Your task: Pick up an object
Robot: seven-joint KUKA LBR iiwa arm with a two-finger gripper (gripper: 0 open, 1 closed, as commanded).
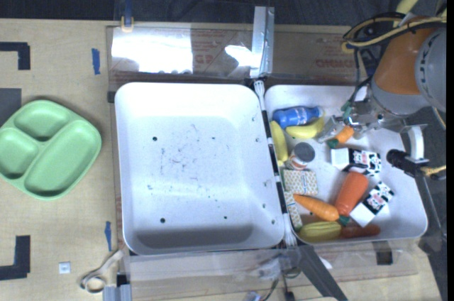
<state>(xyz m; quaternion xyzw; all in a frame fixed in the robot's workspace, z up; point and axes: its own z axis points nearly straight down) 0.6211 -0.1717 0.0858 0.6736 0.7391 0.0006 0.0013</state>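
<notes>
Just below the hand (352,123) — grip state unclear — lies a carrot (351,192).

Left of the blue bottle (296,115), the left bin (191,165) offers wide free floor, while just below this bottle the right bin (415,218) is crowded with a yellow banana (305,130), two carrots (333,201) and small cartons (366,162), leaving little passage.

bright overhead light | glare on clear panel (186,44) | slightly soft
</notes>
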